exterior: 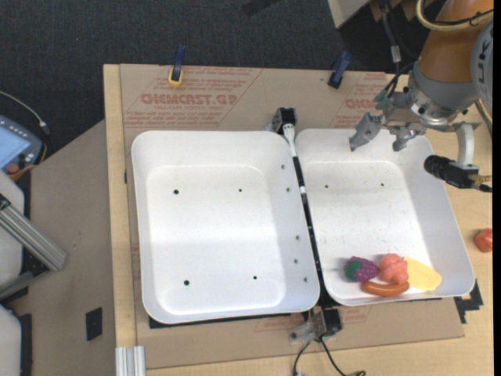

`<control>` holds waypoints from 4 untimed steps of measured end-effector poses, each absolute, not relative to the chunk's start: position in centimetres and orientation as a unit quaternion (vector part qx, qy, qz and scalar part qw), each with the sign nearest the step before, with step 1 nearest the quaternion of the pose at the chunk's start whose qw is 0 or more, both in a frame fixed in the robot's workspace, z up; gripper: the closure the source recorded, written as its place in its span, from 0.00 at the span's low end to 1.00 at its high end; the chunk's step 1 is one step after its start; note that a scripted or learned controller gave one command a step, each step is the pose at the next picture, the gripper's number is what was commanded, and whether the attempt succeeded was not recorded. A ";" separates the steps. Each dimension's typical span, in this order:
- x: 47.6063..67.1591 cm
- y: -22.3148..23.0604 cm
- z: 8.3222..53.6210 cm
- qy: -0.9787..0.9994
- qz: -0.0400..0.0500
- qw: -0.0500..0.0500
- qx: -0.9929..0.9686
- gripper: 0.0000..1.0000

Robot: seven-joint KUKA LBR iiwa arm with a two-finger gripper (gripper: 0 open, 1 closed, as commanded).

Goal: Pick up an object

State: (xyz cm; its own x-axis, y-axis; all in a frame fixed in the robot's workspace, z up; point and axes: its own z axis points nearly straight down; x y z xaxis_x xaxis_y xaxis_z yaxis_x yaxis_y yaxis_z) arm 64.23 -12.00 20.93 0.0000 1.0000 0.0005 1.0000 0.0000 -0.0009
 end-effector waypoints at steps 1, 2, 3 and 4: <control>62.7 -16.1 7.8 -0.705 0.002 0.003 -0.709 0.00; 60.4 -16.6 15.6 -0.707 -0.001 -0.003 -0.708 0.00; 58.2 -15.0 28.4 -0.708 -0.004 -0.007 -0.706 0.00; 50.2 -14.5 35.4 -0.706 -0.002 -0.004 -0.708 0.00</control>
State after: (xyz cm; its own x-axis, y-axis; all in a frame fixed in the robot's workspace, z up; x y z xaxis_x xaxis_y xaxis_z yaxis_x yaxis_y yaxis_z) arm 50.20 -14.54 35.35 0.0024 1.0000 -0.0021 1.0000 -0.0023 0.0083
